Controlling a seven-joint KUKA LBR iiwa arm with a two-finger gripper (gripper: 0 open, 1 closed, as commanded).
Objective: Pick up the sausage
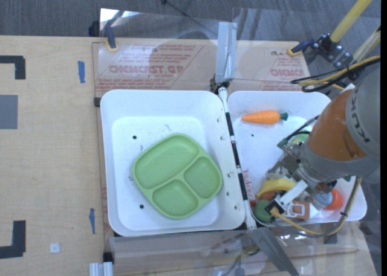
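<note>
Wooden surface on the far L. Then the L bin, holding a green 3-section plate. The R bin has a toy carrot near its top edge, well apart from the rest.

At the bin's lower end is a tight heap: a dark green piece, a yellow piece, a small orange-brown piece and a red round item.

The sausage is prob. the orange-brown piece, but it's too small and part-covered to be sure.

The arm comes in from the R, w/ the end effector down in the heap, right at that piece. Can't tell if it's apart or together; nothing visibly clamped.

Step, as I read it: at the grasp point, no lift yet. Next move needs a firm close on the sausage alone, w/o catching the neighbours touching it, then a straight lift clear of the bin wall.
</note>
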